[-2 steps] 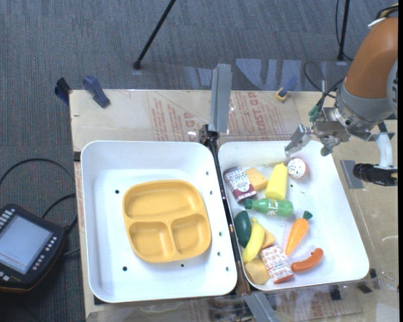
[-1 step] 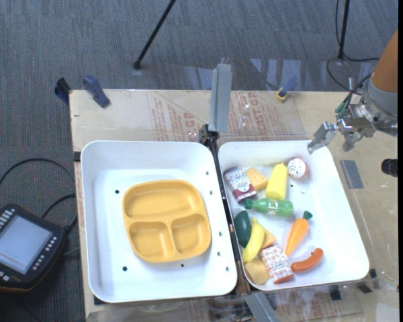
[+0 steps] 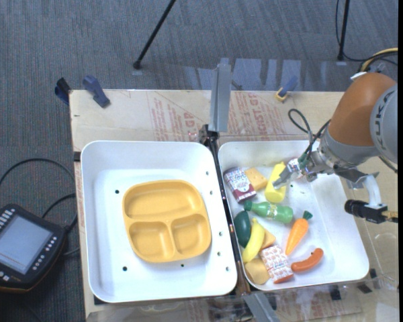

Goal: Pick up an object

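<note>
The right bin [image 3: 342, 206] holds several toy foods. Among them are a red-and-white carton [image 3: 238, 183], a yellow cheese wedge [image 3: 257, 177], a yellow pear-like piece [image 3: 276, 184], a green bottle [image 3: 272, 211], a carrot [image 3: 296, 235], a banana [image 3: 254, 240], a dark green vegetable [image 3: 242, 227], a second small carton [image 3: 276, 261] and a red sausage [image 3: 306, 261]. My gripper [image 3: 292, 169] reaches in from the right, low over the bin's back middle. Its tip is right at the upper end of the yellow pear-like piece. Whether it touches the piece is unclear.
The left bin [image 3: 101, 180] holds a yellow divided tray [image 3: 166, 220]. A metal post [image 3: 220, 102] rises behind the seam between the bins. A pendant [image 3: 17, 243] lies on the floor at left. A black fitting [image 3: 364, 210] sticks out by the right bin's edge.
</note>
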Available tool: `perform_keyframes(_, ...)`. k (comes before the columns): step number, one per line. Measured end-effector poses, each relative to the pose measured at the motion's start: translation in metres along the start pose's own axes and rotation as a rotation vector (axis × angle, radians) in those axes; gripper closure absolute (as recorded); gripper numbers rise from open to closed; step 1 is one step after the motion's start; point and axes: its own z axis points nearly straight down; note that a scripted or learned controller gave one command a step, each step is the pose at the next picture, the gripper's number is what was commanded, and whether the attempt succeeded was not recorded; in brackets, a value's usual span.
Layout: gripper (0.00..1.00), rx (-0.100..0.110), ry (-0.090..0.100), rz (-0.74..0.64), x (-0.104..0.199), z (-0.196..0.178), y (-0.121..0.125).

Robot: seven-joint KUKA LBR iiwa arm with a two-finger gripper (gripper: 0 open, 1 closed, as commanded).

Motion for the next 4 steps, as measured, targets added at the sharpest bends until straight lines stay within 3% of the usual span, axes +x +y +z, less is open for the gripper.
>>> perform_keyframes(1, 0.0, 0.023, 0.005, 0.308, 0.029, -0.021, 0.035)
perform_keyframes(2, 0.0, 0.035, 0.005, 0.443, 0.019, 0.031, -0.054)
perform_keyframes(3, 0.0, 0.033, 0.011, 0.478, -0.003, 0.028, -0.122)
perform_keyframes(4, 1.0, 0.037, 0.011, 0.486, -0.006, 0.02, -0.124)
